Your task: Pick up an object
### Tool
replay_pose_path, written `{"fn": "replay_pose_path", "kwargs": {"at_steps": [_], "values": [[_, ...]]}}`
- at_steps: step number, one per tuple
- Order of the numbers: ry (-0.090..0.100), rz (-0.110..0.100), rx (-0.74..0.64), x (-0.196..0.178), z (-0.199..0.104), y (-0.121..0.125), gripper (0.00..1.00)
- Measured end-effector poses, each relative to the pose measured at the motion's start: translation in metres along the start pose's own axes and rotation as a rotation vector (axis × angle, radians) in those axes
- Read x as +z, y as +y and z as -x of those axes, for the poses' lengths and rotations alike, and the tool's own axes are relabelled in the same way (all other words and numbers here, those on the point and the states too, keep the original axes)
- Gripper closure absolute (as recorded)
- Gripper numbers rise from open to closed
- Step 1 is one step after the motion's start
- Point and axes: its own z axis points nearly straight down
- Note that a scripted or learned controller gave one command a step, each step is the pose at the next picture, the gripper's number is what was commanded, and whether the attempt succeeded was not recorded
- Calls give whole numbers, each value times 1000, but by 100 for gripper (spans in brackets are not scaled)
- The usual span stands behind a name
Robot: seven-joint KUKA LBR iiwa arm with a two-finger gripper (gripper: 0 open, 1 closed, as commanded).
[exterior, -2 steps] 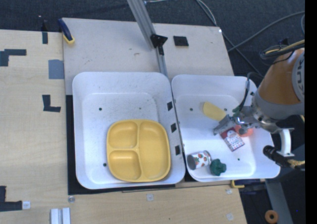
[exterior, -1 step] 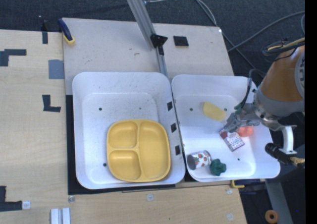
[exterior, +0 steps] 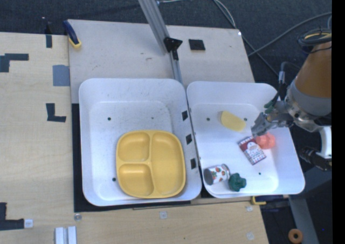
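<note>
Approach step: gripper (exterior: 261, 124) hangs low over the right bin (exterior: 215, 93), at its right side, between the yellow sponge-like block (exterior: 233, 121) and the pink-red soft object (exterior: 266, 141); nothing visibly between its fingers, and whether the claw is wide or narrow cannot be told, too small and dark. Likely target is the pink-red object just near-right of the tip, or the red-and-white packet (exterior: 252, 150) touching it on its left. Packet's long axis runs far-left to near-right, slightly diagonal, lying flat. Yellow block's long axis runs roughly left-right, tilted down to the right. Next move, by my read: shift a little toward the near side, centre over one item, drop, close across its short side. Risk: pink object and packet touch, so fingers could catch both or push one away. Near edge of same bin: small white can-like thing (exterior: 216, 174) on its side beside a green lump (exterior: 236, 182). Left bin (exterior: 102, 94) holds a yellow divided plate (exterior: 151, 163).
</note>
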Motion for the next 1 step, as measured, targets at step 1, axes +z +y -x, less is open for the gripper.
{"fn": "replay_pose_path", "kwargs": {"at_steps": [1], "values": [[0, -2, 1, 6, 0, 0, 100]]}}
